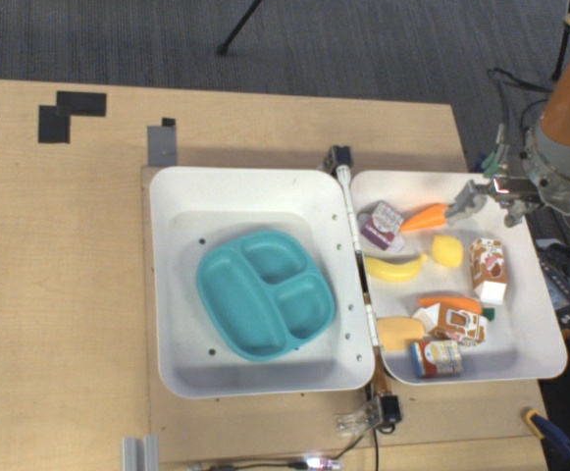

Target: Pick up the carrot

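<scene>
Tool [464, 202] at carrot [424, 218] thick end; grip state unreadable. Carrot looks light, rigid, smooth plastic; best pinched across mid-body, likely slippery.

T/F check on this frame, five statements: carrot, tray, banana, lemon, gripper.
1. The carrot lies in the right bin. True.
2. The teal tray sits in the right bin. False: it is in the left bin.
3. The banana lies beside the lemon. True.
4. The carrot has been lifted clear of the bin. False: it lies in the bin's far part, next to a purple packet.
5. The gripper is over the left bin. False: it is at the carrot's right end, over the right bin.
</scene>
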Robot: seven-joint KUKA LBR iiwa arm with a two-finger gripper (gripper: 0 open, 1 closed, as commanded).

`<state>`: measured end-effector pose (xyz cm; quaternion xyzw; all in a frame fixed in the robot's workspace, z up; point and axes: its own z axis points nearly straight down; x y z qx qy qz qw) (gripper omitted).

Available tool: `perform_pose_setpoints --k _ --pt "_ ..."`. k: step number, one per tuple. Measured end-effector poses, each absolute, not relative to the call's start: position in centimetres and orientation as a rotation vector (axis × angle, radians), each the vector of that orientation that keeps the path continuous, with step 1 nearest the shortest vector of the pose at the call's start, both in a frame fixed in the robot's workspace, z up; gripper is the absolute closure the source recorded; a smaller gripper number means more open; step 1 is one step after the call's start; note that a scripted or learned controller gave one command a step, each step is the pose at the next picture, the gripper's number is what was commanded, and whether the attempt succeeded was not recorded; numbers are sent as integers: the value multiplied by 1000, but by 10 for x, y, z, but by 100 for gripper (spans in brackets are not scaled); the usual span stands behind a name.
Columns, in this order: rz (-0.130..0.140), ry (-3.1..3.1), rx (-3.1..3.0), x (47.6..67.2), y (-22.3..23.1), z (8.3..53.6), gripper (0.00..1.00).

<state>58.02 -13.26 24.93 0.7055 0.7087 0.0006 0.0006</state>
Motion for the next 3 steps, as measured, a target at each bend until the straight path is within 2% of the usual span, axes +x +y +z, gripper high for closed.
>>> perform_pose_setpoints --k 1,2,3 --pt "-1 2060 2374 613 -113 124 0" --pt "0 2235 2207 665 -195 84 0" --pt "-15 2246 2208 663 -196 93 100"
